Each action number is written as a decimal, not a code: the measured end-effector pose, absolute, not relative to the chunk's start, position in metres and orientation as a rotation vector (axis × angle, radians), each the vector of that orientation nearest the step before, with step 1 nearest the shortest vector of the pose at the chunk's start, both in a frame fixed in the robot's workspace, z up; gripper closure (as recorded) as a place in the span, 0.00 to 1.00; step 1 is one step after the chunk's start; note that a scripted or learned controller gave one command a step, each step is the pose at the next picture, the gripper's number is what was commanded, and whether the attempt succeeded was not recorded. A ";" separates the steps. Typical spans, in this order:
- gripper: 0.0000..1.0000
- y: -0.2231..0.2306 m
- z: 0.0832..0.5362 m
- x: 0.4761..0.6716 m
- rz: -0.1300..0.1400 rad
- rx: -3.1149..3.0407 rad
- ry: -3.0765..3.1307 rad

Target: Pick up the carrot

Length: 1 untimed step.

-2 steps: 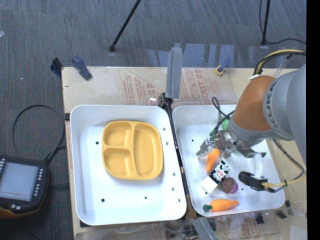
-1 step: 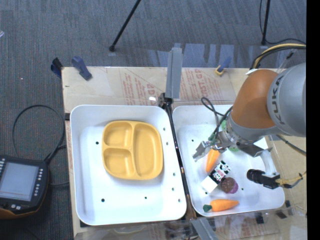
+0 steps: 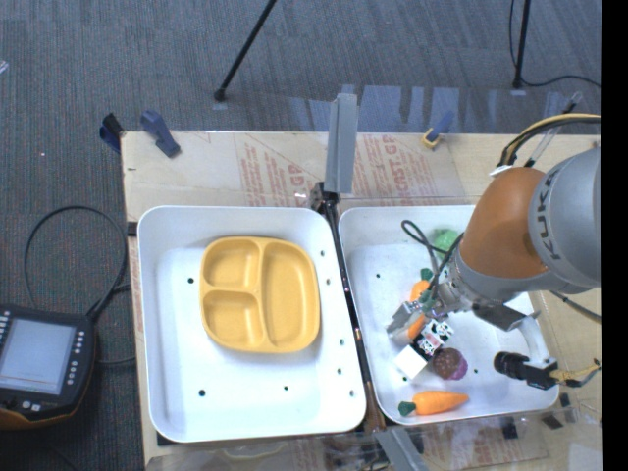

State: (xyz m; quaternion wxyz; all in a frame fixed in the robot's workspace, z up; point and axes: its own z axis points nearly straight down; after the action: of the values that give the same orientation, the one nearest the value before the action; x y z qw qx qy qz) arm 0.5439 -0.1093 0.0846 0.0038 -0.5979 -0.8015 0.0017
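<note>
Nearest the camera, close to the front edge of the right bin, lies the small orange toy carrot with a green leafy end, on its side, its green tip toward the bin's front-left corner and its pointed orange end toward the right.

Going left to right: the shallow white left bin carries a yellow three-compartment plastic plate near its middle. The shallow white right bin holds the clutter. A green rounded object sits toward its back edge, partly hidden by the arm. Near the bin's middle the tool is down among small pieces, with an orange bit showing at it; whether that bit is gripped or merely beside it, and how wide the tool stands, I cannot tell. Just in front of the tool is a dark purple round object, and the carrot lies just in front of that, apart from the tool. The grey arm with its orange band covers the bin's right side.

By my judgement the carrot is a light, stiff plastic toy, smooth and tapered, so it may slip or roll. The thick orange body near the green end looks the best hold, taken across its width.
</note>
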 end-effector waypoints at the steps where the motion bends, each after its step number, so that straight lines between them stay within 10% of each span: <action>1: 1.00 -0.111 0.095 0.545 0.002 -1.883 -2.507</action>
State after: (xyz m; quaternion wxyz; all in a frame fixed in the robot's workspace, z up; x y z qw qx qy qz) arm 0.5446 -0.1108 0.0950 0.0032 -0.6005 -0.7997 0.0008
